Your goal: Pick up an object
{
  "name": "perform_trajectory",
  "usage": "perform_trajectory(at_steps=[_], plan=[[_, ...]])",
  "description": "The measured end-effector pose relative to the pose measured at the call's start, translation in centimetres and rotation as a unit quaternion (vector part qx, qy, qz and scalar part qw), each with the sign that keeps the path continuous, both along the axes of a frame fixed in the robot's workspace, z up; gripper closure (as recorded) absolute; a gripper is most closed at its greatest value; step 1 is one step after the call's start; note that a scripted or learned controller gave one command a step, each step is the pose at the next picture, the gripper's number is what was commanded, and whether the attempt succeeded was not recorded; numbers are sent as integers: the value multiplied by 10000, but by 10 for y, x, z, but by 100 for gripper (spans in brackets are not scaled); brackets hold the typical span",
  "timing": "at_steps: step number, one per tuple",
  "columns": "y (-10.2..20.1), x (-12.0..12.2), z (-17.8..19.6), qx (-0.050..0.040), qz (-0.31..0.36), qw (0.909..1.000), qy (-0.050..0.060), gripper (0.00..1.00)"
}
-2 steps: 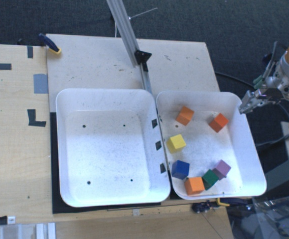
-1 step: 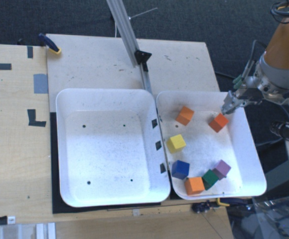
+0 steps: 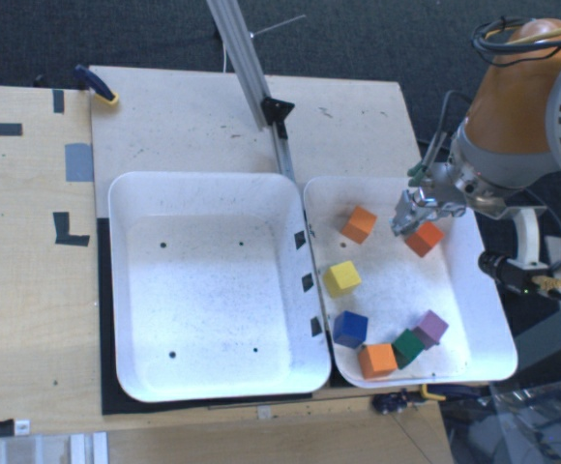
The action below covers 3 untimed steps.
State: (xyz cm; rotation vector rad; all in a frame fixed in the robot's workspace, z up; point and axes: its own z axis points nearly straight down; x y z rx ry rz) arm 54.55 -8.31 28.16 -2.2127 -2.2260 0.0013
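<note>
Camera view, looking down on two white bins on my desk (image 3: 193, 114). My jaws (image 3: 411, 216) hang over the right bin (image 3: 474, 356), and I cannot tell whether they are released or clenched. A red cube (image 3: 424, 239) lies just beside and under them, seemingly touching. An orange cube (image 3: 359, 225) lies close on the other side. To do this well, I judge I should centre squarely over the red cube, straddle its flat faces, then press down before clenching.

- red-orange cube (image 3: 425, 239) partly covered by metal two-finger gripper (image 3: 408, 217)
- grey arm with orange band (image 3: 513, 104) cut off at right edge
</note>
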Motion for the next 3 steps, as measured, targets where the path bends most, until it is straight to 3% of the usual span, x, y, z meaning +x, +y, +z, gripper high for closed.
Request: perform_trajectory(at_steps=[3], plan=[[166,-9,-17,-4,8,10000,-1,100]])
